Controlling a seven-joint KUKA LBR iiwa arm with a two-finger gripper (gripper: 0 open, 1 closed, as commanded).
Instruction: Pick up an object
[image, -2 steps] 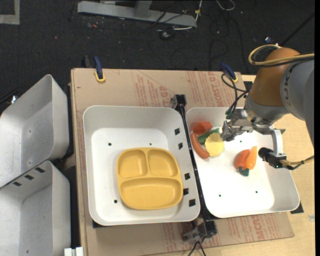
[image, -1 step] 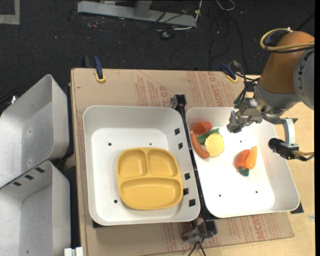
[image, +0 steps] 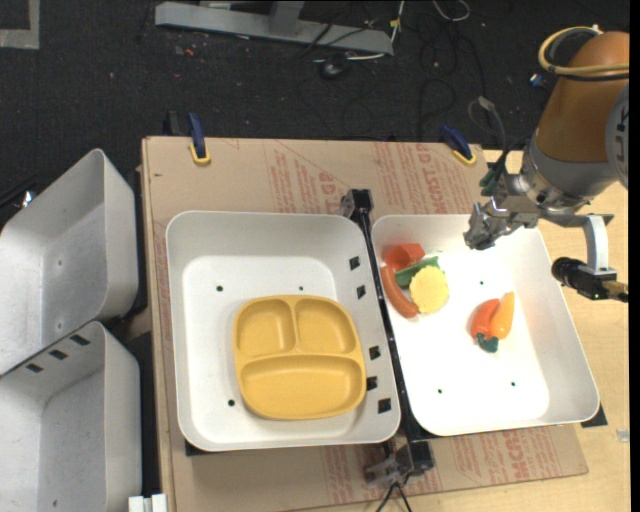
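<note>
Cardboard-covered tabletop (image: 300, 165), two white bins: your tool (image: 484, 232) hovers above the right bin's (image: 520, 400) far edge, nothing between its fingers, so picking the orange carrot (image: 496, 318) mid-bin remains wholly undone.

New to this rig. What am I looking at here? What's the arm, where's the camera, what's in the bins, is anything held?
One fixed camera looks down at a slant on a bench with two shallow white bins. The grey arm with the orange band reaches in from the right; its gripper hangs over the right bin's upper edge, with nothing seen between its fingers. The left bin holds a yellow divided tray. The right bin holds a small cluster of toy food, a yellow piece lying against red and green pieces, and apart from it an orange toy carrot.
</note>
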